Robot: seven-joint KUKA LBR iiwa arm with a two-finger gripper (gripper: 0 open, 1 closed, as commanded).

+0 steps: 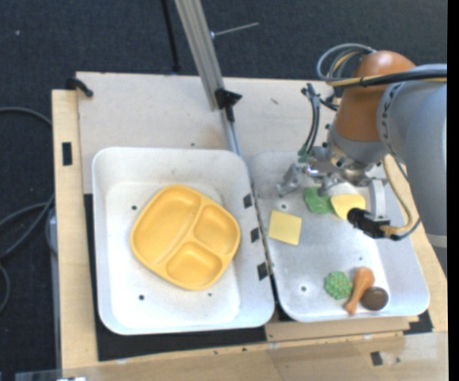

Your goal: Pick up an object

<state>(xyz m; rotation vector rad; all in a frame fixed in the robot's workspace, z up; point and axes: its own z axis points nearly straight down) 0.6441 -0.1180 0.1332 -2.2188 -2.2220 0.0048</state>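
Since my gripper (318, 182) sits low over the green piece (318, 202) and yellow piece (346, 205), grip state unreadable, I risk nudging both, catching neither.

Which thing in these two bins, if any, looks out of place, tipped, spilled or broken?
Nothing stands out. The yellow divided plate lies flat in the left bin; the toy foods, such as the yellow square, lie loose in the right bin.

Green leafy piece (318, 202) and yellow piece (346, 205), touching, right bin (293, 292)
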